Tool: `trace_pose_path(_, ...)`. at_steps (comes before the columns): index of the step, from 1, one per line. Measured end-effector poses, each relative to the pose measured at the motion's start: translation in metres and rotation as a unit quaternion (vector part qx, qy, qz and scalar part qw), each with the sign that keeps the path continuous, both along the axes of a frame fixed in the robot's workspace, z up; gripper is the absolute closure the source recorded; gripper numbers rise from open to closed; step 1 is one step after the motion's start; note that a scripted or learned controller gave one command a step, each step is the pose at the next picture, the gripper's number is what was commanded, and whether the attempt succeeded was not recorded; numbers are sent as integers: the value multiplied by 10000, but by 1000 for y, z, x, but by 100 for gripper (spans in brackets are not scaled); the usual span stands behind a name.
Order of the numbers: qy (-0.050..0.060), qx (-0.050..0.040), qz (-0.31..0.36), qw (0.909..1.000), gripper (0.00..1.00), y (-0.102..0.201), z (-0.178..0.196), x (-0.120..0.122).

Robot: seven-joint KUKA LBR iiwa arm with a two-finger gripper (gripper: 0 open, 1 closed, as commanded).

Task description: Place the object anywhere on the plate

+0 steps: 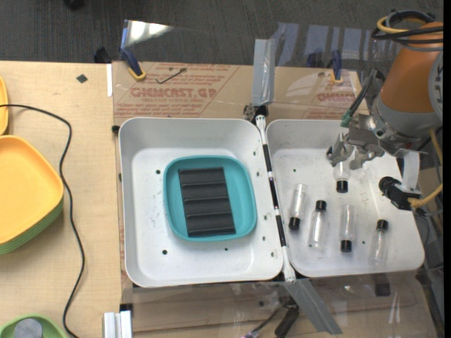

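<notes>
A teal plate (pixel 210 197) with a black ridged insert lies in the left bin (pixel 141 252). Several clear vials with black caps lie in the right bin (pixel 402 255). My gripper (pixel 344 158) hangs over the upper middle of that bin, fingers spread apart. Just below the fingertips lies one vial (pixel 342 177), its black cap pointing toward the front; its top end reaches up between the fingers, which do not close on it. Other vials (pixel 297 204) (pixel 318 225) (pixel 345 225) (pixel 380 239) lie nearer the front.
A yellow dish (pixel 25 189) sits on the wooden bench at the left, with a black cable (pixel 69 189) running past it. Cardboard (pixel 183 86) lies behind the bins. A black fitting (pixel 392 189) on the arm's hose hangs at the right bin's edge.
</notes>
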State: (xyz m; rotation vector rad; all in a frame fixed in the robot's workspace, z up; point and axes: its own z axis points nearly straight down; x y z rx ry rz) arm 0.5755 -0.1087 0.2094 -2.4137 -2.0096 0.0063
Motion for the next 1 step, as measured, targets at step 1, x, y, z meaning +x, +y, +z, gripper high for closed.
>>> trace_pose_path(1,-1,0,0,10000,0,0,0,0)
